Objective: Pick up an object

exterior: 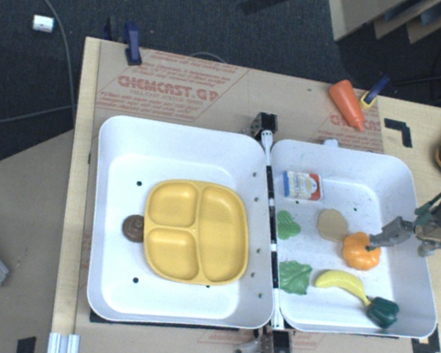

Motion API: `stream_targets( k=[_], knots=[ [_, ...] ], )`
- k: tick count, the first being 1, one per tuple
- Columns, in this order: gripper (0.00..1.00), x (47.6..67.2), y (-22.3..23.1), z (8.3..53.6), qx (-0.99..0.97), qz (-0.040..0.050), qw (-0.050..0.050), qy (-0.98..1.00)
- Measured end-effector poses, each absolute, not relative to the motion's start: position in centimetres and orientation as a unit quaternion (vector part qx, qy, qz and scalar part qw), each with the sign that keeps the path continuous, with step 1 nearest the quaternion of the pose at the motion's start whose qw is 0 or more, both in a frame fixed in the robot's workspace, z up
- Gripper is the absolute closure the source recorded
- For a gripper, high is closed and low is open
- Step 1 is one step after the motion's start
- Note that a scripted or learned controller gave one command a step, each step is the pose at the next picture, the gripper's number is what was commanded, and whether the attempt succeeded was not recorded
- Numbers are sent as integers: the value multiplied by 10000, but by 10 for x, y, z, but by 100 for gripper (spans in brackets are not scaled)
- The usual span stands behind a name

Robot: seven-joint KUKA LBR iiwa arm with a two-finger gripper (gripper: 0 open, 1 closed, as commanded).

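The right bin (404, 181) holds a white, red and blue carton (300, 185), a tan round piece (332, 224), an orange pepper (360, 250), two green leafy pieces (286, 224) (294, 276), a banana (342, 282) and a dark green pepper (383, 311). My gripper (386, 234) reaches in from the right, low over the bin, and its tip sits just above and to the right of the orange pepper, close to or touching it. Nothing can be seen held in it.
The left bin (123, 155) carries a yellow divided plate (195, 231) with a brown disc (134, 227) at its left side. An orange carrot (348, 105) lies on the bench behind the right bin. Clamps (131, 43) stand at the bench's back edge.
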State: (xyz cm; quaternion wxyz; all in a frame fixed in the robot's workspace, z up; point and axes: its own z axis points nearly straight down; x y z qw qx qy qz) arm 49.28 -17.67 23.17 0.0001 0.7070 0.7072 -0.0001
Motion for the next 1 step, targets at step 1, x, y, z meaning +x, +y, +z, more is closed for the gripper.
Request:
stream_targets(
  k=[1],
  knots=[
    [0,523,-173,88,7073,-5,-14,7069]
  ],
)
